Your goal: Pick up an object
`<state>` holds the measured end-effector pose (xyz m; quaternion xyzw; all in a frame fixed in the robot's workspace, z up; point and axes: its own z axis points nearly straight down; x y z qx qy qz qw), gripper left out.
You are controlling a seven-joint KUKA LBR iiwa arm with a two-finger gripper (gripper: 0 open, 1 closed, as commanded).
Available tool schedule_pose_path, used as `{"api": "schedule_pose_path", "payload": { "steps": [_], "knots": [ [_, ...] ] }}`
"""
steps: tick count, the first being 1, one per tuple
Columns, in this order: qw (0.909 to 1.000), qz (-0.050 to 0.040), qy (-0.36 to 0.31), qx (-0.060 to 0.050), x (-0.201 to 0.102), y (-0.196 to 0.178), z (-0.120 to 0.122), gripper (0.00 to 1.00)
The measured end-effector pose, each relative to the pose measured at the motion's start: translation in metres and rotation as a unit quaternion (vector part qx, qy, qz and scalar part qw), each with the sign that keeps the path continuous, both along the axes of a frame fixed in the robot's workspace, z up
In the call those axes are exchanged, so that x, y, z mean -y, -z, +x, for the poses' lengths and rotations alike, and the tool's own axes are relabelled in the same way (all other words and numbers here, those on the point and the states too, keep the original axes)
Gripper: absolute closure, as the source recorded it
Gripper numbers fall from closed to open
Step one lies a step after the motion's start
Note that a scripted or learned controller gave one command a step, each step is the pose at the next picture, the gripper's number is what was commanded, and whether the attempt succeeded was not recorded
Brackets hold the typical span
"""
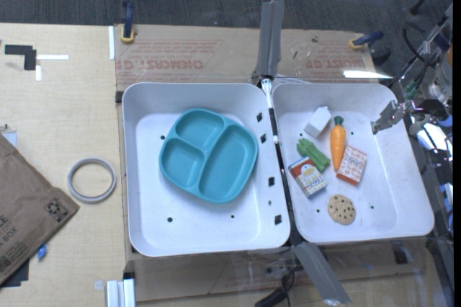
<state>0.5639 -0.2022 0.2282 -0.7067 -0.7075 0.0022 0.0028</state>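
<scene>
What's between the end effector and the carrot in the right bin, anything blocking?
Nothing visible. The end effector sits at the right bin's far right corner, and bare bin floor lies between it and the carrot. The white block, green item and orange carton crowd the carrot's other sides.

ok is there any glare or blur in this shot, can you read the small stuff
In the camera view, light is even with soft shadows under the blue plate; mild glare whitens the right bin's rim. The carrot and cookie are clear, but print on the small cartons is too soft to read; the gripper looks blurry.
</scene>
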Motion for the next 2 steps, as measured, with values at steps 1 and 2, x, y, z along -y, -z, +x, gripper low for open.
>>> {"api": "schedule_pose_path", "payload": {
  "steps": [1, 2],
  "knots": [
    [1.0, 0.0005, -0.001, -0.003, 0.001, -0.005, 0.001, 1.0],
    [1.0, -0.0008, -0.002, 0.001, -0.052, -0.064, 0.031, 1.0]
  ]
}}
